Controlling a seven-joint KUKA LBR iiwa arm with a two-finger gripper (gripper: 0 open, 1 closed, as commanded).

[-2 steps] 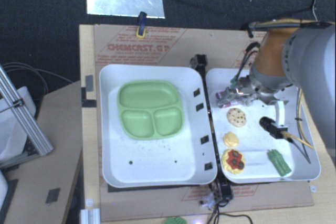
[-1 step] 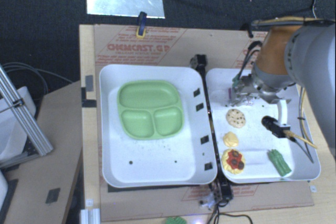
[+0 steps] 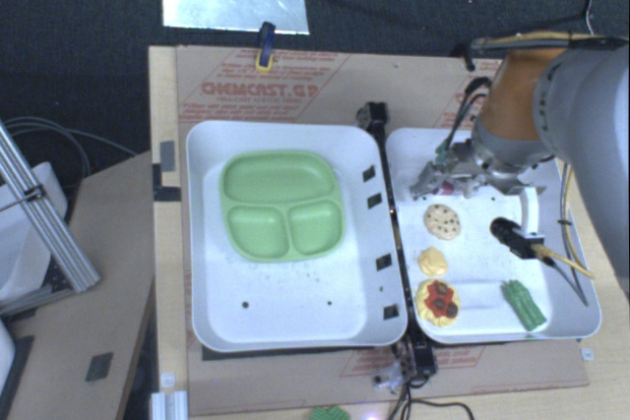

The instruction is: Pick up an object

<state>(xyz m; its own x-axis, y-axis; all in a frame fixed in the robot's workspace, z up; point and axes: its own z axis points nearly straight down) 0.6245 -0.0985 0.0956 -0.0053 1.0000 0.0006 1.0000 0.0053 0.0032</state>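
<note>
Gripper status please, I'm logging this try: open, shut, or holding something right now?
Gripper: cannot be told from this view; it is over the right bin, near the cookie.

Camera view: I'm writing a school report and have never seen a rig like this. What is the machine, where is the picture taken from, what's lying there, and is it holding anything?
The grey machine on the right is a robot arm. Its grasping part, the end effector, sits at the arm's tip. The single camera is fixed above the bench and looks down at a slant.

Two shallow white bins stand side by side. The left bin holds a green divided plate. The right bin holds four small items: a cookie, a pale yellow piece, a yellow round piece with red on top, and a green piece.

The end effector hangs over the far end of the right bin, just beyond the cookie. I can't see anything held in it; all four items lie on the bin floor.
</note>
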